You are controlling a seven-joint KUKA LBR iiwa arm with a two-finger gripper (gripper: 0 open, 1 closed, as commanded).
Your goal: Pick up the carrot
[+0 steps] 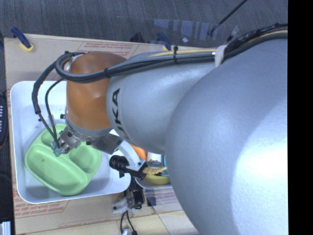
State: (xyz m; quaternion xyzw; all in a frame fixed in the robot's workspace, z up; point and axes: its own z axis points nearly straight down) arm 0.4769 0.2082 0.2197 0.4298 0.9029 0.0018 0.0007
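A small orange sliver, likely the carrot (pixel 140 152), peeks out under the arm near the inner edge of the left bin (pixel 19 131). The arm hides most of it. My gripper (pixel 62 145) hangs below the orange wrist band, low over the left bin, right above a large light-green lobed object (pixel 56 168). It is well to the left of the orange sliver.
The grey arm covers the whole right side of the view and the right bin. A yellow object (pixel 157 178) shows beneath the arm by the front edge. Black cables (pixel 41 94) loop round the wrist. Cardboard (pixel 39 207) lies under the bins.
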